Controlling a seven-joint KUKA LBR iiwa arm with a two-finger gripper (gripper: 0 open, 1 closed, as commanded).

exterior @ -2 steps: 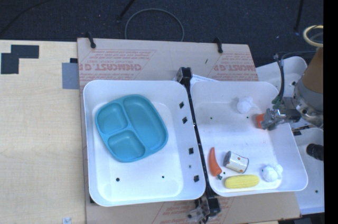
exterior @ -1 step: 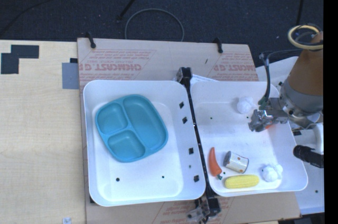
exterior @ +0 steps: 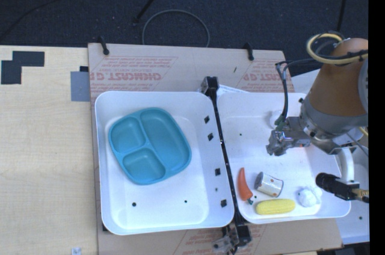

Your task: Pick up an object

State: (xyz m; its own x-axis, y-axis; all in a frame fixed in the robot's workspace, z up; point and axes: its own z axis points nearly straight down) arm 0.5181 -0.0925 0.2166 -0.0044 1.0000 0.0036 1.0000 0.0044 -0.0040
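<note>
One fixed camera above the bench, looking down at a slant, set well back, both shallow white plastic bins fully in frame, dark carpeted floor beyond the bins' far side, pale wooden benchtop left of them

Both bins white: left bin, right bin. Divided plate in the left one is solid teal-blue, no pattern. Right bin: carrot orange-red, corn cob yellow, small can silver-grey with a dark end, white crumpled lump. Arm shows its orange band over grey; end effector is metallic grey. Bench is pale wood with dark grey patches; cardboard sheet is tan with faded red print.
</note>
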